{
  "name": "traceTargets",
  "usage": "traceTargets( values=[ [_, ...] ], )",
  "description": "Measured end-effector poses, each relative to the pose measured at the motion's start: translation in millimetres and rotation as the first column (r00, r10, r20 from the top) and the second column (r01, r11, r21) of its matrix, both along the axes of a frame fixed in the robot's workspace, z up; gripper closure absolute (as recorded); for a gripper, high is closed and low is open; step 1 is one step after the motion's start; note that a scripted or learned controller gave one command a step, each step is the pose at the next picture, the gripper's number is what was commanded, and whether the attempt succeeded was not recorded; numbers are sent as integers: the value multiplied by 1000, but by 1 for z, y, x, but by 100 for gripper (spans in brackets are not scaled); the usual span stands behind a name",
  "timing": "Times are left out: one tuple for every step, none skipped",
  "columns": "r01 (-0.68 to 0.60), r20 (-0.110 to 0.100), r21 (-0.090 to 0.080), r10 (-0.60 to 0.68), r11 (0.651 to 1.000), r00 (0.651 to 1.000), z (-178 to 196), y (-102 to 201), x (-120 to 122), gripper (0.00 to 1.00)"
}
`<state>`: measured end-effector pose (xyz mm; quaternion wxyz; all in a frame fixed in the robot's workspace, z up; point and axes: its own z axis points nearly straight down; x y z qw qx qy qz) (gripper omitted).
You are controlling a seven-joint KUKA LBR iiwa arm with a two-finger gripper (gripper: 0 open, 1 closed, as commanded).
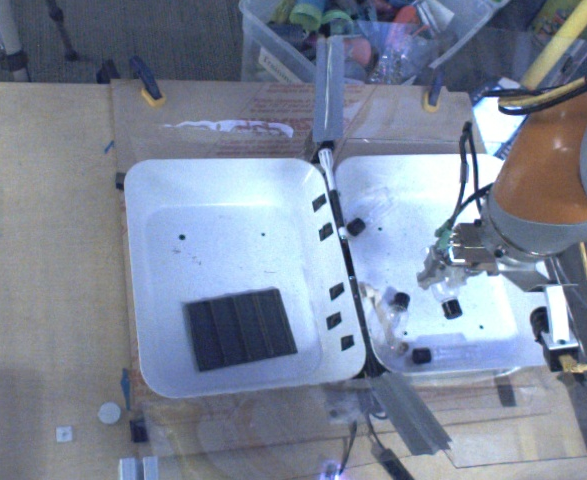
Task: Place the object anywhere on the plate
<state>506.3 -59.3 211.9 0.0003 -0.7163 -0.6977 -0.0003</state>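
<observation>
object: clear plastic item (385, 308), right bin (413, 173), probably light, slick, thin-walled; grip: across body | plate (240, 328): left bin | gripper (443, 276): jaws' state unclear

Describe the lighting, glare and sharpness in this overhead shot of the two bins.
Camera view: bright light washes out the right bin, its floor glaring blue-white; the left bin is evenly lit, so the dark plate stands out clearly. The gripper looks soft and partly lost in the glare, and the small clear things near it are hard to make out. The whole image is slightly grainy.
</observation>
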Motion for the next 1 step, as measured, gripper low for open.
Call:
traceTargets(
  values=[
    [-33, -1, 0, 33, 999, 999, 30, 80, 4, 100]
  ],
)
